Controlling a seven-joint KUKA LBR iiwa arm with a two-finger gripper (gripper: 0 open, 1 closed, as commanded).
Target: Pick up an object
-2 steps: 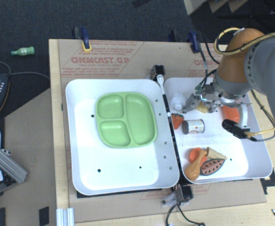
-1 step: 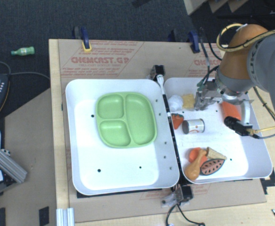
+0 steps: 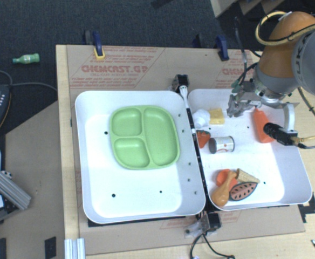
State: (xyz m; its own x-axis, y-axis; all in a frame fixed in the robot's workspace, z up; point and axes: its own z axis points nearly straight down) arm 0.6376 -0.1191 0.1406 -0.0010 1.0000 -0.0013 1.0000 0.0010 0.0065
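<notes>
My gripper (image 3: 236, 108) hangs over the far part of the right bin (image 3: 287, 169), just right of a small yellow block (image 3: 217, 116) and left of an orange block (image 3: 261, 126). Nothing shows in its grip. A white rounded piece (image 3: 200, 116) lies by the bin's left wall, with a red-orange piece (image 3: 203, 138) below it. A short metal-and-black cylinder (image 3: 221, 144) lies on its side mid-bin. At the near edge sit an orange squash toy (image 3: 221, 188), a watermelon slice (image 3: 243, 190) and a tan wedge (image 3: 247, 176).
The left bin (image 3: 93, 161) holds a green divided plate (image 3: 144, 137). A raised rim between the two bins runs along (image 3: 193, 144). The arm's grey body and orange band (image 3: 284, 47) stand over the right bin's far right corner.
</notes>
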